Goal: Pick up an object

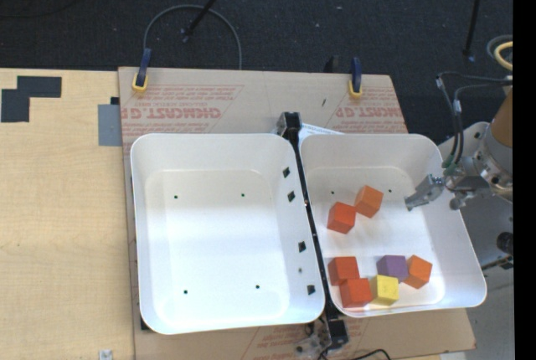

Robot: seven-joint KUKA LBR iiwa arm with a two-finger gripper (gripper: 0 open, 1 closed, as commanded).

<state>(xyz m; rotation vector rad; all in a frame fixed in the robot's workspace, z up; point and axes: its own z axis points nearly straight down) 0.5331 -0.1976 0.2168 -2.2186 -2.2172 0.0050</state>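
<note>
Over at the right side of the frame, my gripper [425, 192] hung just above the right bin [377, 140], near its right wall. It held nothing. I could not tell if it was open or closed.

All the blocks lay in that right bin. An orange block [368, 200] and a red-orange block [341, 217] sat touching each other in the middle. The orange one was the closest to me, a little to my left in the frame. Lower down, packed close, were two red blocks [344, 269], a yellow block [387, 289], a purple block [392, 268] and one more orange block [419, 270].

I think the orange block near me was the best pick. To do it well, I needed to go left, get right over it, turn to match its flat sides, and come straight down. The red-orange block touched one side, so I should have squeezed the two free sides. The crowded bunch looked harder, because there was little room between them.

Under both bins lay a brown cardboard sheet [251, 99]. Red letters on it, upside down, seemed to say "CHEMCAST GP".
</note>
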